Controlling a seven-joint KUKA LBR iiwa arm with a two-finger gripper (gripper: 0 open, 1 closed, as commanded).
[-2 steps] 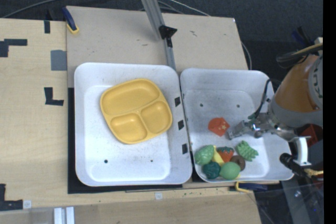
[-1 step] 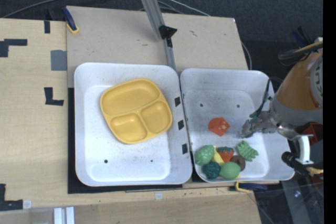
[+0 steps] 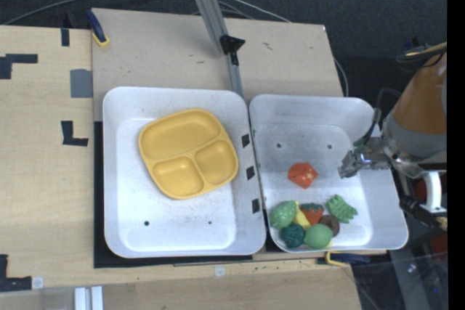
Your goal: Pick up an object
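Two shallow white bins sit side by side on a bench, seen from above at a slant. The left bin (image 3: 120,156) holds a yellow divided plate (image 3: 189,152). The right bin (image 3: 305,112) holds small toy foods: a red piece (image 3: 302,173) lies alone near the middle, and a cluster sits at the near edge, including a light green piece (image 3: 284,213), a red-and-orange piece (image 3: 312,213), a ridged green piece (image 3: 341,208), a dark teal piece (image 3: 293,234) and a round green piece (image 3: 317,236).

The grey arm with its orange band reaches in from the right. Its gripper (image 3: 352,163) hangs over the right side of the right bin, near the red piece but apart from it, with nothing between it and the bin floor. Whether it is spread or pressed together cannot be told at this size.

The likely risks: closing short of the lone red piece and catching nothing, or nudging it away. In the cluster, crowded neighbours could block a clean grip.
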